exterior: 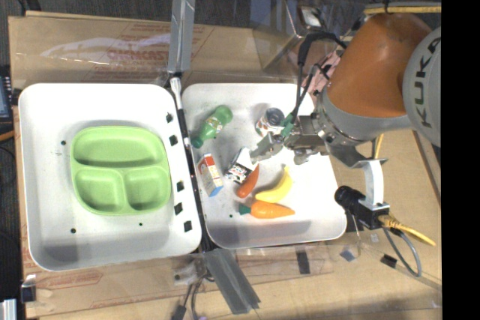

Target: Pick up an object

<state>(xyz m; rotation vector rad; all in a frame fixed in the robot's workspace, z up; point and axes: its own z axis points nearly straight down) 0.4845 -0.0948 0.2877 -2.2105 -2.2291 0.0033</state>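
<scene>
Looming largest and closest to the lens, the grey arm (pixel 382 79) with its orange band reaches in from the right over the right-hand bin (pixel 315 225). Its claw (pixel 279 140) hangs above the middle of that bin, just over the jumble of small things; whether its fingers are spread or closed cannot be told from this angle, and nothing can be seen held between them.

Below the claw lie a yellow banana (pixel 275 186), an orange carrot (pixel 270 210) touching the banana's lower side, and a red pepper (pixel 248 182) just left of the banana. A small black-and-white box (pixel 239 167) sits against the pepper's upper end. Further left, a small red-and-white carton (pixel 211 173) lies near the bin's left wall, and a green bottle (pixel 210 125) lies tilted above it. A small round can (pixel 273 117) rests near the claw's upper side.

On the left, the other bin (pixel 41 161) holds a green divided tray (pixel 120 168). Both bins rest on the counter (pixel 97 49).
</scene>
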